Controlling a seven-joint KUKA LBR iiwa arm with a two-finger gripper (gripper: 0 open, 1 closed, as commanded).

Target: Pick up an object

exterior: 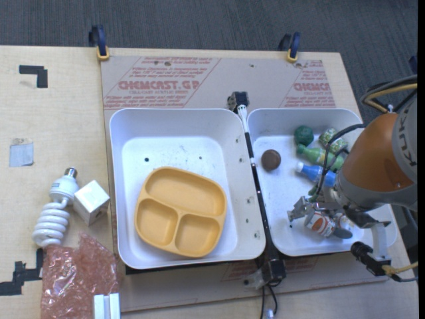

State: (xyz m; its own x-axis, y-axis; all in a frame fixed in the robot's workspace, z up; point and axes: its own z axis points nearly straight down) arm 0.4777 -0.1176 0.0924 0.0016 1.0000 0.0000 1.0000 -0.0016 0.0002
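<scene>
My gripper (304, 213) is low in the right bin (279, 238), near its front. The grey arm with its orange band (375, 155) comes in from the right and covers the bin's right side. A small orange and white object (321, 225) lies right under the gripper, touching or nearly touching it. Further back in the bin lie a brown ball (270, 159), a dark green round thing (303, 135), a green bottle (311, 153) and a blue and white piece (309, 171).
The left bin (126, 178) holds a yellow divided plate (180, 211). On the bench to the left lie a spiral light bulb (54, 211), a white cube (91, 201) and pink bubble wrap (74, 278). A black hinge strip (251, 161) runs between the bins.
</scene>
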